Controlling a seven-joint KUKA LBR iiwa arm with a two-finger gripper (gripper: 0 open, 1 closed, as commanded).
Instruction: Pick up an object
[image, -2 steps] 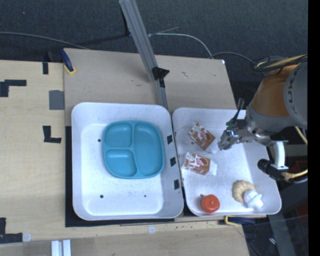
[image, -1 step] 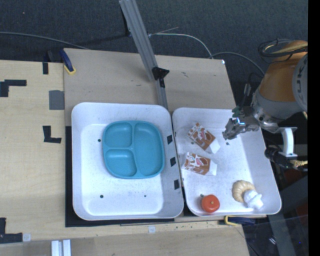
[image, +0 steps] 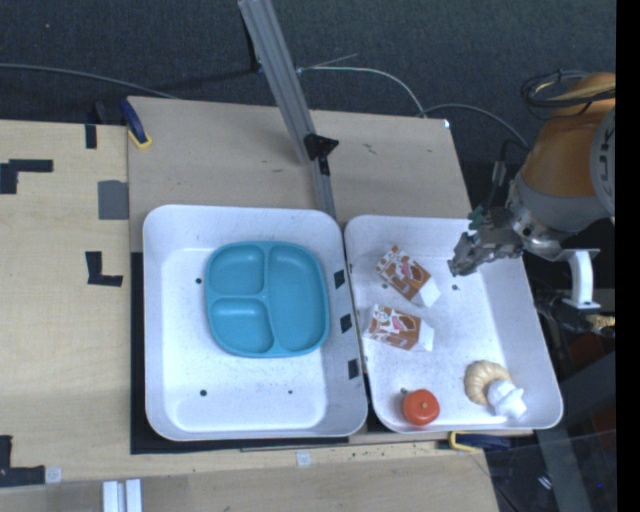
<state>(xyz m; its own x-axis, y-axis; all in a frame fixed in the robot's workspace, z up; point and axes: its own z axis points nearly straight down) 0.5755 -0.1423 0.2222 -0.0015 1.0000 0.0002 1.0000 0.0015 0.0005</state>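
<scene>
Fixed overhead camera, slanted down, both bins (image: 160, 300) framed

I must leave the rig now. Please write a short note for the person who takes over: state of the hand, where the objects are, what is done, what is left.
Hand: over the right bin's upper part, nothing seen in it.
Right bin: two brown-and-white packets, a red tomato-like object, a beige-and-white toy.
Left bin: a blue divided plate.
Done: no object picked up so far.
Left: grasp one object and lift it; the upper packet lies nearest the hand.
</scene>
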